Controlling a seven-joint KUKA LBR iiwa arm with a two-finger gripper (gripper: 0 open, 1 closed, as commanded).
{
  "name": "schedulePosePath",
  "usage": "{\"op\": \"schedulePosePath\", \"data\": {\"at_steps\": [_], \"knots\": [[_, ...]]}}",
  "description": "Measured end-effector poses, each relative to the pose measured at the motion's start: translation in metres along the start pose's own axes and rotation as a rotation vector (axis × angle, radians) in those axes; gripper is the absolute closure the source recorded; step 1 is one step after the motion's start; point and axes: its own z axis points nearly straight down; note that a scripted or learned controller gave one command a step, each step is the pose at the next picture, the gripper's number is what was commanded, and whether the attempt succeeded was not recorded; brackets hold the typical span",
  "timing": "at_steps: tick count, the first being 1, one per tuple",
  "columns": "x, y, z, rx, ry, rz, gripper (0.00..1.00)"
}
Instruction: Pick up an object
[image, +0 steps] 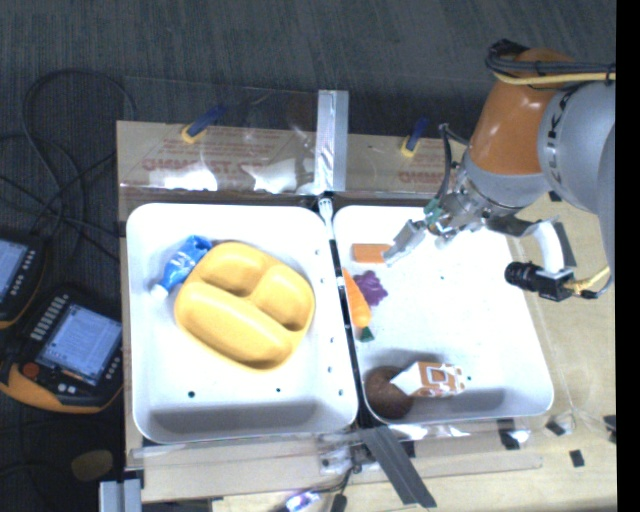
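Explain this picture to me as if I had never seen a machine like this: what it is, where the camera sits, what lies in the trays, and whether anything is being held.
The grey machine with the orange band coming in from the right is a robot arm. At its tip is the hand, a two-finger clamp for picking things up. The single camera is fixed above the bench and looks down at a slant on two shallow white trays set side by side.

In the left tray lie a large yellow loaf-shaped object and a small blue item touching its upper left. In the right tray lie an orange block, a purple toy, a carrot-like toy along the tray's left wall, a brown ball and a white and orange carton.

The hand hovers by the orange block. I cannot tell whether it is gripping anything.
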Motion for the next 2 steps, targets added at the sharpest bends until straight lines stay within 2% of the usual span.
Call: {"op": "schedulePosePath", "data": {"at_steps": [1,2], "knots": [[-0.007,0.031,0.034,0.001,0.002,0.092,0.00],[-0.029,0.014,0.122,-0.006,0.000,-0.048,0.00]]}}
